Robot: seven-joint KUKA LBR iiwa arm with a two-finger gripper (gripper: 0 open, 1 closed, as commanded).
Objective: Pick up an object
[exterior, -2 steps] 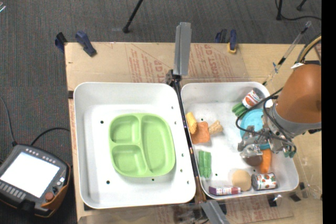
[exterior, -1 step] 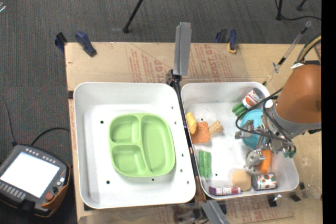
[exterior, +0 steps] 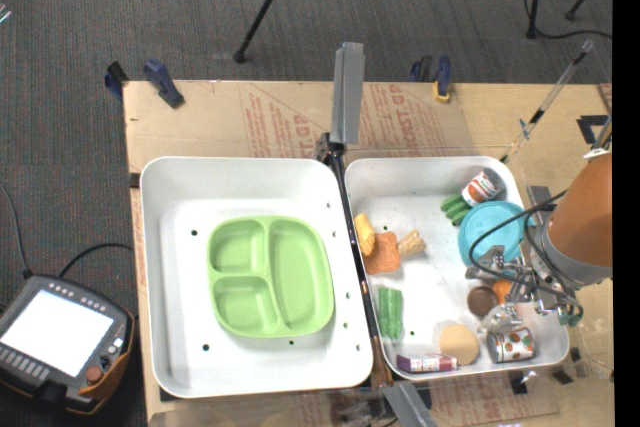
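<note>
The left bin (exterior: 160, 215) carries a green divided plate (exterior: 270, 275), set flat, seemingly as a place to put things down. The right bin (exterior: 430, 177) crowds the candidates together: an orange piece (exterior: 382, 253), a green pod (exterior: 390, 312), a tan ball (exterior: 459, 343), a brown ball (exterior: 481, 300), a blue bowl (exterior: 490, 230) and a small can (exterior: 512, 345). The gripper (exterior: 520, 293) hangs low near the brown ball and can, likely choosing there; whether it is parted or closed I cannot tell.

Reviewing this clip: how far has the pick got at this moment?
Done: the gripper has reached the right bin, low over its right side. In hand: nothing visibly between the fingers; the brown ball and can lie beside it. Left: grasping and lifting an object.
</note>
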